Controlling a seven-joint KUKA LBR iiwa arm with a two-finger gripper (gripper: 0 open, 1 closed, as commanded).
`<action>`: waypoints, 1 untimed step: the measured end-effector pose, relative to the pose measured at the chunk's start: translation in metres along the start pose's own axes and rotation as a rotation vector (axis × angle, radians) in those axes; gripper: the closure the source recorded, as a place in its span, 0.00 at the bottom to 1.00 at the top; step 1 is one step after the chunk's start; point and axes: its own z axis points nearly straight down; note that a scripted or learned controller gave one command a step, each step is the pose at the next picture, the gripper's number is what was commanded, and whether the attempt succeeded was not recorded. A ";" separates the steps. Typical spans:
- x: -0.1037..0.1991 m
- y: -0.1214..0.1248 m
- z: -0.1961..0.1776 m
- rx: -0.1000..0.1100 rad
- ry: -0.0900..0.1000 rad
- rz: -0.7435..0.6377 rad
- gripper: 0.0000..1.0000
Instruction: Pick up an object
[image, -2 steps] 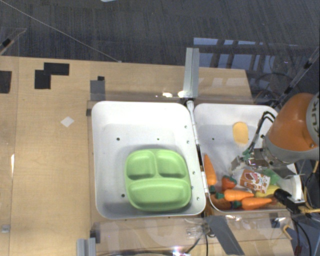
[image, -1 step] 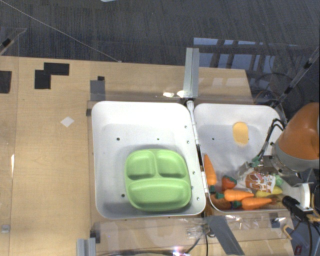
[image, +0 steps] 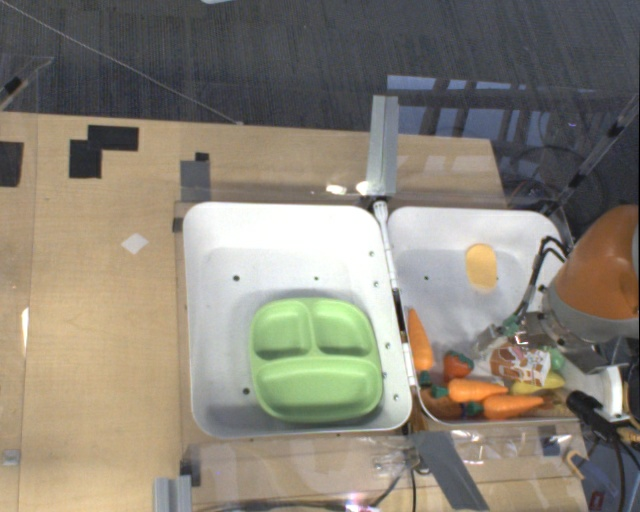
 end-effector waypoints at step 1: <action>0.026 0.003 -0.001 -0.002 -0.004 -0.085 0.00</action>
